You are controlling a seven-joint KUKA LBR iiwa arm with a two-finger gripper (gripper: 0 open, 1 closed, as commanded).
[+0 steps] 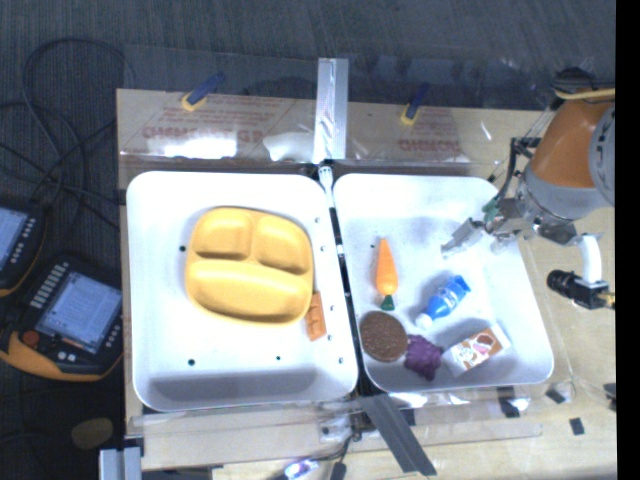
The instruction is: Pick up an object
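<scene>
The right bin (420,203) holds an orange carrot (385,265), a blue bottle (443,299), a brown round disc (383,335), a purple piece (424,355) and a small white and red carton (474,348). My gripper (466,234) hangs over the bin's upper right part, pointing left and down, above bare bin floor. It stands up and to the right of the blue bottle, apart from every object. Nothing shows between its fingers.
The left bin (160,358) bears a yellow divided tray (250,265), with a small orange piece (316,317) by its right wall. A metal divider (331,108) rises behind the bins. Cables and handheld devices (70,313) lie left of the bench.
</scene>
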